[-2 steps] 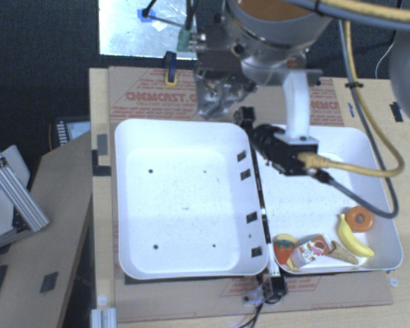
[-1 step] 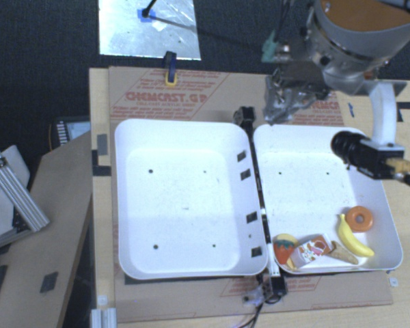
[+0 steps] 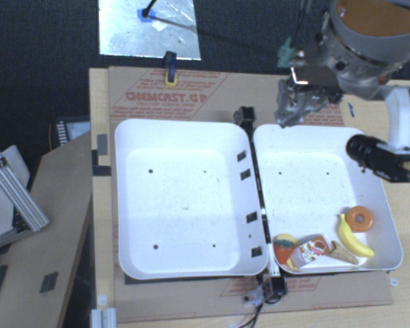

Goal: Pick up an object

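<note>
- A small cluster of toy items is seen in the near right corner of the right bin (image 3: 307, 149), well apart from the gripper (image 3: 292, 112).
- A yellow banana (image 3: 352, 238) is laid along the near right side, curved, with one end just beside an orange ring-shaped piece (image 3: 359, 218) that has a dark hole in its middle.
- A red and white packet (image 3: 311, 250) is set to the left of the banana, and a red-orange rounded item (image 3: 285, 247) with a yellow patch on top is found against the bin's near left wall, touching the packet.
- A small tan wedge (image 3: 342, 255) is tucked between the packet and the banana; what it is cannot be made out.
- The left bin (image 3: 178, 183) is placed beside the right one, a row of dark clips running along the shared edge.
- The gripper is held over the far rim of the right bin, near its left corner; nothing is seen between its fingers, and whether they are parted or closed cannot be told, as they are blurred.
- The arm's upper part is cut off by the top right edge.
</note>
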